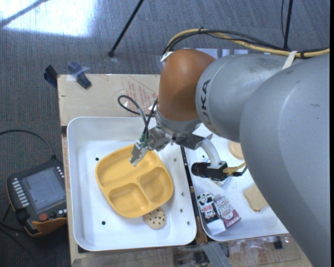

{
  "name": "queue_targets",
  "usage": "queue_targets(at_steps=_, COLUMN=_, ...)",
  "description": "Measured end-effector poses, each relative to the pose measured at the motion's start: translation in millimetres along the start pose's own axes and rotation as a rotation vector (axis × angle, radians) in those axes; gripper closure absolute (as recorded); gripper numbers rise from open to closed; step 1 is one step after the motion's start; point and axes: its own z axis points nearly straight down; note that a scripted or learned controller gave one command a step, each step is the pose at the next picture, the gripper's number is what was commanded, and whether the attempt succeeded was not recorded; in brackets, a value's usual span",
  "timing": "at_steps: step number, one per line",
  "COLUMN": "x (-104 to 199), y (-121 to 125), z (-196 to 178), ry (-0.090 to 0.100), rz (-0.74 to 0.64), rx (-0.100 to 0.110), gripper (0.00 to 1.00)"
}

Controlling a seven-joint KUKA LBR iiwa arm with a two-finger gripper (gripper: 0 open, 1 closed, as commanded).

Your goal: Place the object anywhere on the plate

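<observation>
on the floor at the far left lies one teach pendant [38,196], well clear of the tabletop [100,93].

next comes the left bin [78,204], one of two white bins. in it sits one yellow plate [134,181], with three compartments: a long one along the upper left and two smaller ones along the lower right. one round cookie [155,219] lies on the bin floor, touching or just tucked under the plate's lower rim. it is beside the plate, not on it, so if this is the task's object the job is not yet done.

the gripper [137,156] hangs over the plate's upper compartment, near the rim. i cannot tell whether its fingers are apart or together, and i can make out nothing between them.

risks, as i judge them: the cookie lies flat and so close to the rim that the fingers coming down could strike the plate, tip it or slide it. a thin biscuit could also crack or slip out when squeezed. the loose cable looping beside the wrist might snag.

to the right, the right bin [267,227] holds two small cartons [220,212] side by side, and what look like one piece of toast [256,198] and part of one pale round thing [236,149] at the arm's edge; a black attachment [209,170] overhangs the bin.
</observation>
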Motion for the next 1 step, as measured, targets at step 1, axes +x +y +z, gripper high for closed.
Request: queue_targets(at_steps=1, x=-1.2, y=0.1, z=-5.7, ry=0.001, rz=0.002, rx=0.003, gripper=1.0)
